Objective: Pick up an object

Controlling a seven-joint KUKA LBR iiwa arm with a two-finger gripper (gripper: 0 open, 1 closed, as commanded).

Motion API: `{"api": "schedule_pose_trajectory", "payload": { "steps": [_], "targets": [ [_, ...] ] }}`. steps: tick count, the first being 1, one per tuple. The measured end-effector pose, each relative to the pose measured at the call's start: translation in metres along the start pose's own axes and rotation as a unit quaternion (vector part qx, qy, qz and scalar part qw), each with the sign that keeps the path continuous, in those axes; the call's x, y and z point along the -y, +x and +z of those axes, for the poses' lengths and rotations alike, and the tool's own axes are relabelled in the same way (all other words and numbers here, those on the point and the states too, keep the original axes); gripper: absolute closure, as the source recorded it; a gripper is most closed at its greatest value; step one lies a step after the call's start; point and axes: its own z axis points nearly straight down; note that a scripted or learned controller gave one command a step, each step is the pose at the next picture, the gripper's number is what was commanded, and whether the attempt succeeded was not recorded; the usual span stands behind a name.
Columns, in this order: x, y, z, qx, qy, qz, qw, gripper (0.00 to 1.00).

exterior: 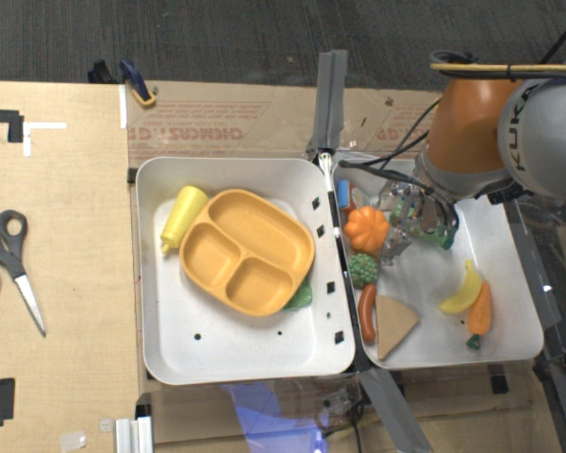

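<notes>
Camera view: gripper [407, 217] sits low beside the orange pumpkin [366, 228].

The arm's gripper [410, 217] hangs low in the right bin [509, 347], just beside an orange pumpkin [366, 228], with broccoli [362, 268], a sausage [367, 313], a tan wedge [394, 323], a banana [462, 292] and a carrot [480, 311] nearby; the left bin [170, 347] holds an orange divided tray [246, 250] and a yellow bottle [183, 216]

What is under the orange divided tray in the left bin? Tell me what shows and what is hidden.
A green thing pokes out beneath the orange divided tray's lower right edge; most of it is covered, so its kind is unclear. The yellow bottle lies beside the tray's left edge, on the left bin.
</notes>
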Motion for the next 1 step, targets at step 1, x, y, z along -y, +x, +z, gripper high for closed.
{"api": "schedule_pose_trajectory", "payload": {
  "steps": [1],
  "targets": [
    [0.0505,-0.0065,-0.0012,0.001,0.001,-0.042,0.9991,0.00]
  ]
}}
